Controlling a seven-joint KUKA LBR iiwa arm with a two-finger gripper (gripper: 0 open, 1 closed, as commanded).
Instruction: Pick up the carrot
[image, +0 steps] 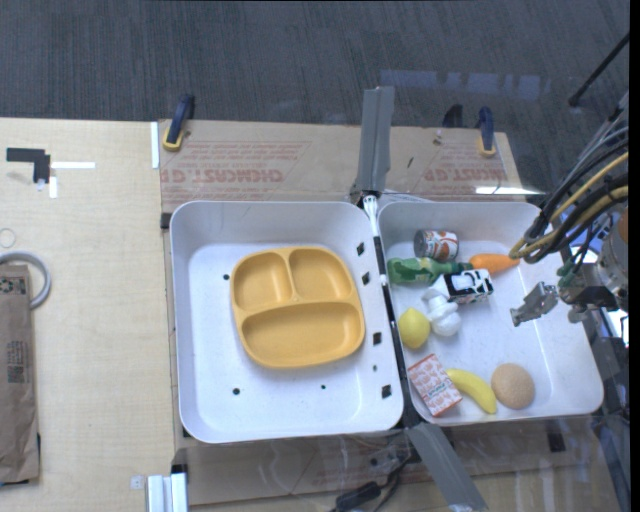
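You've got the carrot (492, 263) in the right bin (560, 405), near its far wall, tip toward a green veg (420, 269), w/ a black-white toy car (468, 285) just beside it. Bare floor sits right of the car. Gripper (535, 303) hangs over that bin's right side, apart from the carrot; can't tell the jaw gap.

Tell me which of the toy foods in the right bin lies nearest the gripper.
The orange carrot, along the bin's far side; its tip points toward the gripper. The round tan bun and yellow banana sit farther off, by the near wall.
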